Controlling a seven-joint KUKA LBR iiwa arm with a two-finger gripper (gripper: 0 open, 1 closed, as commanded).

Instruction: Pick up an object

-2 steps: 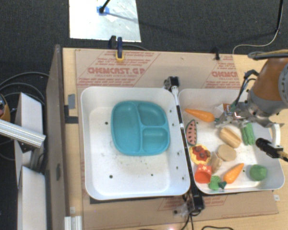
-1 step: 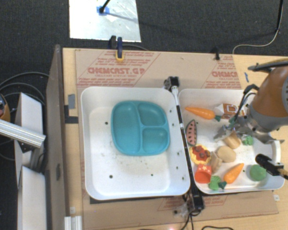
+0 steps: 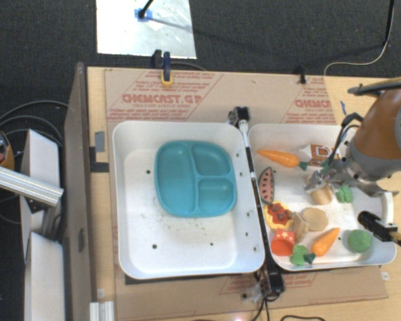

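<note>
With the hand (image 3: 319, 180) lowered into the right bin (image 3: 291, 141) over a tan toy piece (image 3: 321, 195), its opening impossible to judge, a centred, upright descent is advised so the neighbouring green piece (image 3: 345, 194) is not nudged.

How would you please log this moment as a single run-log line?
arm: over right bin | gripper: low among toy food, beside tan piece | grasp: unconfirmed | left bin: teal divided plate
</note>
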